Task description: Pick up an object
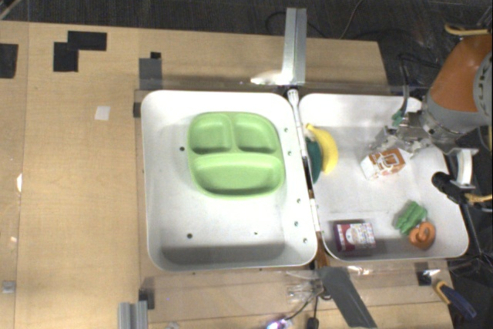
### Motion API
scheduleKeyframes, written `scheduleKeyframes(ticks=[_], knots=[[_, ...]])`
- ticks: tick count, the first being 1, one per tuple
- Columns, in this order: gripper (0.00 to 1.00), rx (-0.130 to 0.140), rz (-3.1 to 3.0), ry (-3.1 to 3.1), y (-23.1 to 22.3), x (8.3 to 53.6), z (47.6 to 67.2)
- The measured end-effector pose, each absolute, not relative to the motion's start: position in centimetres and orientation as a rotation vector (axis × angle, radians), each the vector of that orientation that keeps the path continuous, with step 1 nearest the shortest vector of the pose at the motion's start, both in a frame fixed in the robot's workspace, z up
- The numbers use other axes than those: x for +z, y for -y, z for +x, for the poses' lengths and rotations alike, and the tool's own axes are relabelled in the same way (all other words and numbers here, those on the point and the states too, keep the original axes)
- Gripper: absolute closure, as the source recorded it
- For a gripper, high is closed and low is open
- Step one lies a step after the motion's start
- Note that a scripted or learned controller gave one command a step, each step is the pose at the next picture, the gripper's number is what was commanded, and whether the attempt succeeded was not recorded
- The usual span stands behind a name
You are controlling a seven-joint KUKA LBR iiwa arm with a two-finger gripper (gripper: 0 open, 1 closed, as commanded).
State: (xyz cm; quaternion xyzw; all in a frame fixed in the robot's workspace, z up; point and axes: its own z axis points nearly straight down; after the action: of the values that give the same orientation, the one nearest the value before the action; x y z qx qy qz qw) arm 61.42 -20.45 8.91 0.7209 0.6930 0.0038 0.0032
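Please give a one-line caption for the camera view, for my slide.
Robot hand poised beside a small white-and-orange carton in the right white bin; green divided plastic plate in the left bin.

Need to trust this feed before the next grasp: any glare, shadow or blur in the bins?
Camera view: the left bin is shaded along its near wall; the green tray looks sharp and evenly lit; the gripper is soft-edged over the small carton, which hides fine detail.

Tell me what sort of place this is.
Likely a robotics lab test bench: two white bins fixed to a wooden bench, toy food such as a banana, and a robot arm's claw reaching in.
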Motion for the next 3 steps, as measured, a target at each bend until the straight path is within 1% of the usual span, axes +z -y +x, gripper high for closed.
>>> scheduleKeyframes(ticks=[1, 2, 3], knots=[[0.00, 0.004, 1.827, -2.551, 20.1, 9.7, 54.2], [0.00, 0.013, 1.782, -2.556, 15.9, 9.3, 51.7], [0.00, 0.019, 1.927, -2.447, 16.1, 9.3, 49.6]])
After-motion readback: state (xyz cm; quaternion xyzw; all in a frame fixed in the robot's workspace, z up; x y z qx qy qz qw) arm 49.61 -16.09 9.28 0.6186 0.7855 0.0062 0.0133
